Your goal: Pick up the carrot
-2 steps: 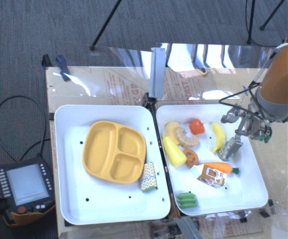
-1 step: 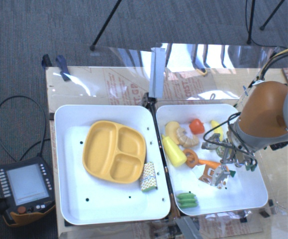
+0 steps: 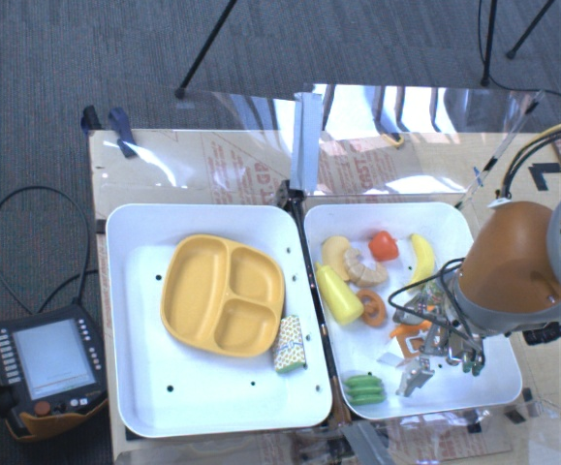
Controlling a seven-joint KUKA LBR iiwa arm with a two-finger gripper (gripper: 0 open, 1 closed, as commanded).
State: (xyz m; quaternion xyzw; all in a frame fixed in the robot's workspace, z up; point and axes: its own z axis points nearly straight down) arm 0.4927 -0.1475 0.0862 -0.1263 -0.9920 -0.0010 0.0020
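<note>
Room for moving was tight in the right bin (image 3: 488, 381), whose upper and left parts held a banana (image 3: 422, 256), a tomato (image 3: 383, 245), a yellow bottle (image 3: 338, 294) and a green piece (image 3: 364, 387) near its lower left corner, with bare floor mostly along its lower edge. Toward the right edge of the table (image 3: 202, 168), the carrot (image 3: 406, 333) lay mid-bin, just up and left of the gripper (image 3: 418, 374); its finger spacing could not be told.
</note>
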